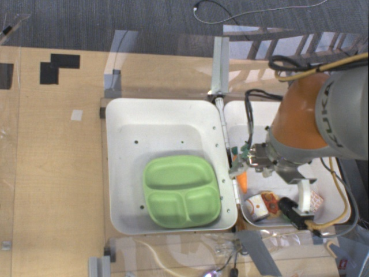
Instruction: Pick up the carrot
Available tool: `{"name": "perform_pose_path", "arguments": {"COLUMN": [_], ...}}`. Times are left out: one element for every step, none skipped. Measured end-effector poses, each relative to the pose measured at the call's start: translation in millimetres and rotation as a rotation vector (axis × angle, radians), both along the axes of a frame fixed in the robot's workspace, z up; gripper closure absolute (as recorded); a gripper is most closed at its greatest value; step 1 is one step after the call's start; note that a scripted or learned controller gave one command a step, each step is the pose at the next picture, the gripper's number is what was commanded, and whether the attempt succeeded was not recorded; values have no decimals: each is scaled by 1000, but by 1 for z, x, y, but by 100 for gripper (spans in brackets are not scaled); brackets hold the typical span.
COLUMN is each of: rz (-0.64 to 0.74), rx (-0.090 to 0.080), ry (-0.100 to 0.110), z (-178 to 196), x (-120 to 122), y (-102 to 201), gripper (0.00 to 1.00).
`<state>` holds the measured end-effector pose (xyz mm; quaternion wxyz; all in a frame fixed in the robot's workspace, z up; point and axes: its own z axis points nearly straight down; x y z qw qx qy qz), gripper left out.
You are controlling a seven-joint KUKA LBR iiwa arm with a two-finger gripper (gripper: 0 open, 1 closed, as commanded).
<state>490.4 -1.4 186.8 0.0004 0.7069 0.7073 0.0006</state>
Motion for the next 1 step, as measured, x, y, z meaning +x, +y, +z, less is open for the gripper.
{"name": "perform_pose_path", "arguments": {"rz": [-50], "rx": [1], "ry": [-1], "z": [-2], "x": [-2], "y": [-2], "gripper": [0]}}
